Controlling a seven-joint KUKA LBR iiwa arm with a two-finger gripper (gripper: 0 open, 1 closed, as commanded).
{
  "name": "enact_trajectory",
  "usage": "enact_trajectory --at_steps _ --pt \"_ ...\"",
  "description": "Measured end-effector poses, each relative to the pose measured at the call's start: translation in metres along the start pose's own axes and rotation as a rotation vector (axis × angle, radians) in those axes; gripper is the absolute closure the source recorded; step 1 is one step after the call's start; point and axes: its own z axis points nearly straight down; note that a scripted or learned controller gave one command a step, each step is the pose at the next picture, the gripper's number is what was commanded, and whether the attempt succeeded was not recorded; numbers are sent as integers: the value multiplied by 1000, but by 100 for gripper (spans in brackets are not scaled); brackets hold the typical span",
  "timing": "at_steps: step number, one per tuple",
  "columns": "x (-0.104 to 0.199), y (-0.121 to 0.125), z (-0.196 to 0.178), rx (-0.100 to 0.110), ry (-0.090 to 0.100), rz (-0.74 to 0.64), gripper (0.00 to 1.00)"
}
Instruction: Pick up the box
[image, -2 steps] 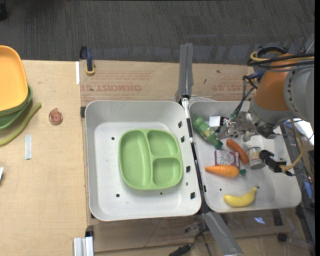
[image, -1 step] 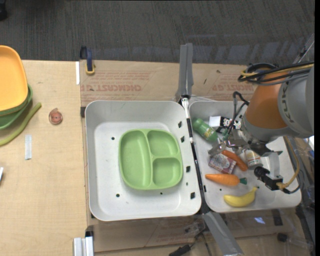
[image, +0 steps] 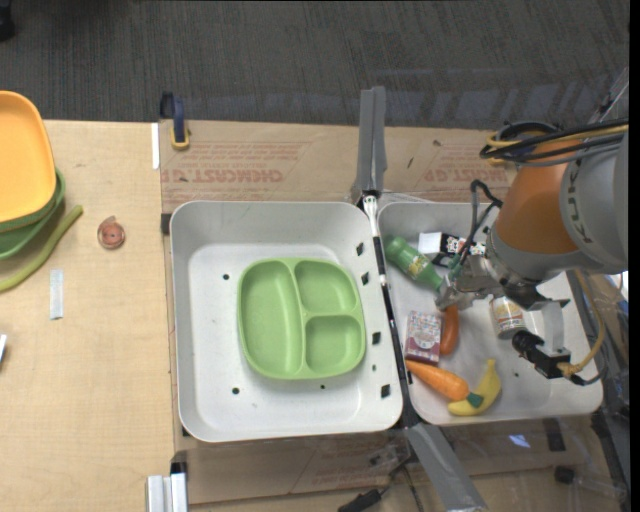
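Arm (image: 560, 210) angled down into right bin (image: 570, 395), gripper (image: 452, 296) just above box (image: 424, 336), finger state unclear.

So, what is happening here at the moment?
A grey robot arm reaches from the right into the right bin. Its pincer is low among the items, above the small box, which lies flat on the bin floor beside a carrot, a banana and a green bottle. The left bin holds a green divided plate.

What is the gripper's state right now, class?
Gripper: cannot be told; it hangs over the right bin, beside the box.
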Motion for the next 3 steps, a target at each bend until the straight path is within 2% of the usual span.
enact_trajectory --at_steps 1,2,3 --pt "62 -55 -90 1 0 133 100" --pt "61 -55 -90 1 0 134 0" --pt "63 -55 -90 2 0 23 0"
